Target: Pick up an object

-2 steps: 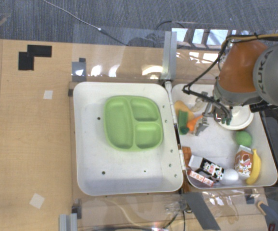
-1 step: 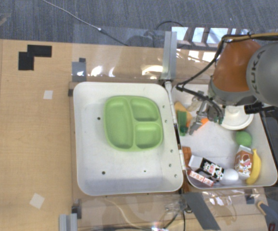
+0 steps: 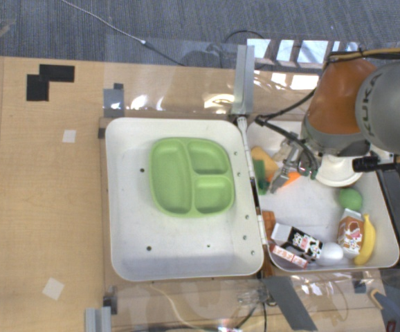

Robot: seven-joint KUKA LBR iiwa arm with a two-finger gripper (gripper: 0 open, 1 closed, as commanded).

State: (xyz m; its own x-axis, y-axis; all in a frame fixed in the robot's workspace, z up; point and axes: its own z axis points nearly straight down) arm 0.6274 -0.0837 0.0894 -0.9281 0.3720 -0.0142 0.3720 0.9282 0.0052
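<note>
In the right-hand shallow white bin point(image 3: 392, 254), near its upper left corner, a small orange carrot-like piece point(image 3: 291, 178) is lying just beside the two-finger gripper point(image 3: 283, 173), touching or nearly touching the metal fingers. The fingers are pointing down and to the left with a small gap between them, so the gripper is standing apart rather than clamping, and nothing is sitting between the fingers. A yellow-orange and green toy vegetable point(image 3: 263, 163) is resting just left of the gripper against the bin's left wall. The grey arm with its orange band point(image 3: 338, 102) is reaching in from the right over a white round bowl point(image 3: 338, 171). Lower in the same bin, a green ball point(image 3: 351, 198), a yellow banana point(image 3: 366, 241), a small brown and white carton point(image 3: 350, 232), a white egg-shaped object point(image 3: 332, 252) and a black and white printed box point(image 3: 302, 242) are lying close together. In the left-hand shallow white bin point(image 3: 138, 254), a light green divided plate point(image 3: 191, 176) is sitting well apart from the gripper.
</note>
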